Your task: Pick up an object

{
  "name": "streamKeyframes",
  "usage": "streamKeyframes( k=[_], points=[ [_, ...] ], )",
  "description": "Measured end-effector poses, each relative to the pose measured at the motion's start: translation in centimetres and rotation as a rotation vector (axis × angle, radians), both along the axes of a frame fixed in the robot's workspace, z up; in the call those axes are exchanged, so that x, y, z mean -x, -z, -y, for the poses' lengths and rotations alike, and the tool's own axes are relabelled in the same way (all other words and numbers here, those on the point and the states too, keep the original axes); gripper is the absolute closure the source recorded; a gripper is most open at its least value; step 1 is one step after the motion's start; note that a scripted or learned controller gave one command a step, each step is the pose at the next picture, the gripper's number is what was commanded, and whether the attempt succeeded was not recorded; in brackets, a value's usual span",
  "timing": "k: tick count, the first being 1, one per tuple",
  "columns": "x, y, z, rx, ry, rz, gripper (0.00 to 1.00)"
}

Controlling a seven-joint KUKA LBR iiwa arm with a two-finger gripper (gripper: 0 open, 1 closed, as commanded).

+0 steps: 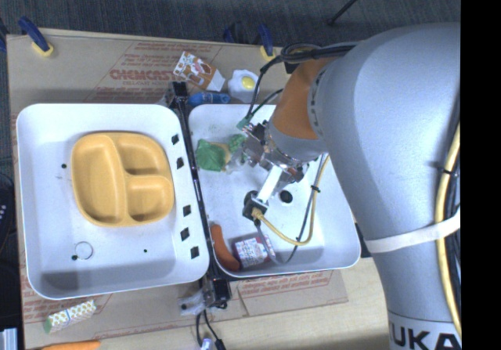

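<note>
The pincer [245, 137] hangs low over the right bin [335, 229], and from this slant I cannot tell whether it is spread or pressed together, nor whether anything is in it. The likeliest pick, I judge, is the green lump [209, 155] just beside the pincer, on the side away from the arm and close to the wall shared with the left bin [39, 184]. It looks crumpled and soft, so I expect it to be light and to give under pressure rather than slip. I would close across its thick middle, not on the pale ragged edge that faces the pincer, which could tear or pull free. Well apart from the pincer, along the bin's wall at the bottom of the view, lie an orange stick [223, 250] and a red packet [252, 249], touching or nearly so. The stick looks smooth and round and sits tight in the corner; the packet lies flat. Both seem poorer bets. A yellow tray [121, 176] sits in the left bin, far from the pincer.
</note>
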State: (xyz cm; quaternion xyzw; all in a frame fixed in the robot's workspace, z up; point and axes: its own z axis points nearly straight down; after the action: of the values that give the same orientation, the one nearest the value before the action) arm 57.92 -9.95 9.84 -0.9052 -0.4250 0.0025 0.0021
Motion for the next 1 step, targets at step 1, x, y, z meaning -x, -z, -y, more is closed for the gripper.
streamKeyframes(
  k=[1],
  points=[
    [2.41, 0.72, 3.0, 0.0, 0.413, -0.001, 0.0]
  ],
)
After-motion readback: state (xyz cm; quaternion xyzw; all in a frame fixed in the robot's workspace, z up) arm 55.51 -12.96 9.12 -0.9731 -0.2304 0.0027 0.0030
